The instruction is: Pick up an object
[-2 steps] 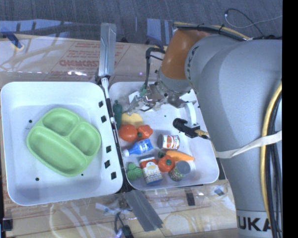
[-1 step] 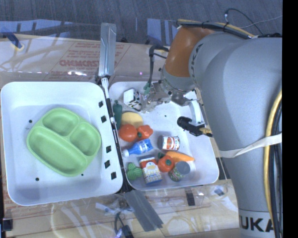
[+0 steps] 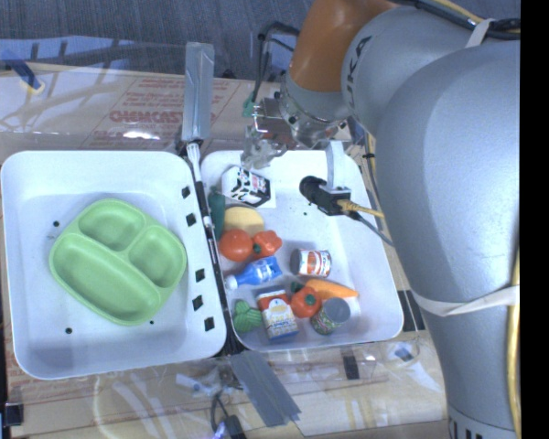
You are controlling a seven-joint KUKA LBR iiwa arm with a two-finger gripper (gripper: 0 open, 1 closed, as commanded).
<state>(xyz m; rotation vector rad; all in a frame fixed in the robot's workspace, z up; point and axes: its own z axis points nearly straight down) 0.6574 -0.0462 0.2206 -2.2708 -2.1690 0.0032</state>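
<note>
Gripper (image 3: 254, 158): low over the back of the bin nearer the arm (image 3: 371, 263), right above a small black-and-white carton (image 3: 249, 188). From where I stand I cannot tell whether it is apart or together, or whether it touches the carton at all.
Likely target: that carton, I'd guess. It sits in the bin's back corner, close to the wall shared with the other bin.
Risk at the carton: with the wall on one side, a drop slightly off-centre could land on top of the carton and tip or squash it rather than straddle it.
Risk from neighbours: a yellow fruit (image 3: 243, 218) lies just in front of the carton, with a tomato (image 3: 236, 243) and a red pepper (image 3: 267, 241) touching behind it. A nudge could set these round things rolling, or the wrong one could get caught.
Further out: a blue bottle (image 3: 256, 271), a can (image 3: 311, 262) and a carrot (image 3: 329, 289) lie nearer the front, probably out of harm's way.
Other bin (image 3: 27, 199): holds a green divided plate (image 3: 119, 259), well apart from the action.
Hard to make out: the gripper's tip blurs into the carton's pattern.
Too small to name: a dark green thing (image 3: 218, 210) beside the shared wall.
Cut off: the arm's bulk covers the worktop beyond the nearer bin.
</note>
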